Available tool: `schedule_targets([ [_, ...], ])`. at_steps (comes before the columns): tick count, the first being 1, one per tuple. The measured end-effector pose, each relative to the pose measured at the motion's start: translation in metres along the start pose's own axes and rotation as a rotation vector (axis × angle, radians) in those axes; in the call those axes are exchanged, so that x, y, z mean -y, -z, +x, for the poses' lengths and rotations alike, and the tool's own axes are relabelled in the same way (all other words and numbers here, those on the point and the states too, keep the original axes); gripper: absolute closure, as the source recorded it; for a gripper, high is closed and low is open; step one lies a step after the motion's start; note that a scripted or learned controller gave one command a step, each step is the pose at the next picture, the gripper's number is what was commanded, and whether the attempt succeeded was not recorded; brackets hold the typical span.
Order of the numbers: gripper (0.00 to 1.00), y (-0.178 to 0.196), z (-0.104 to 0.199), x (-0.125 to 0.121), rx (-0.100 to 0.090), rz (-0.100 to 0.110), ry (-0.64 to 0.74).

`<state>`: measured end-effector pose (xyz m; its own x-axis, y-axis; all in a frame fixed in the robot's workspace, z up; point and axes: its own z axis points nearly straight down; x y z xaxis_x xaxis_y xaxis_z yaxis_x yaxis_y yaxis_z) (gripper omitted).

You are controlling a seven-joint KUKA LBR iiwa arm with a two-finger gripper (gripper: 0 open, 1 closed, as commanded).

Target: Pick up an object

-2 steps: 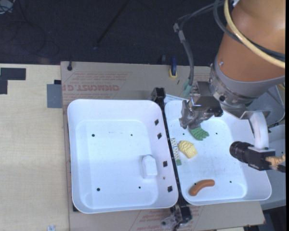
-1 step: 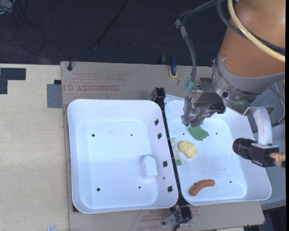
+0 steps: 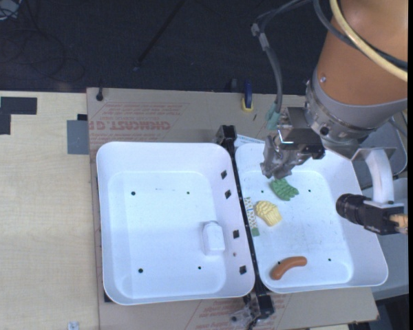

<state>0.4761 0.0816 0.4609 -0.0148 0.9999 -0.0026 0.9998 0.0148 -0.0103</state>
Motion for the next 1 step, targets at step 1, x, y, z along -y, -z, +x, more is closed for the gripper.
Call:
schedule_targets([
  [1,1.00,0.0090,0.0006,-0.0002,0.001,0.004,0.007],
])
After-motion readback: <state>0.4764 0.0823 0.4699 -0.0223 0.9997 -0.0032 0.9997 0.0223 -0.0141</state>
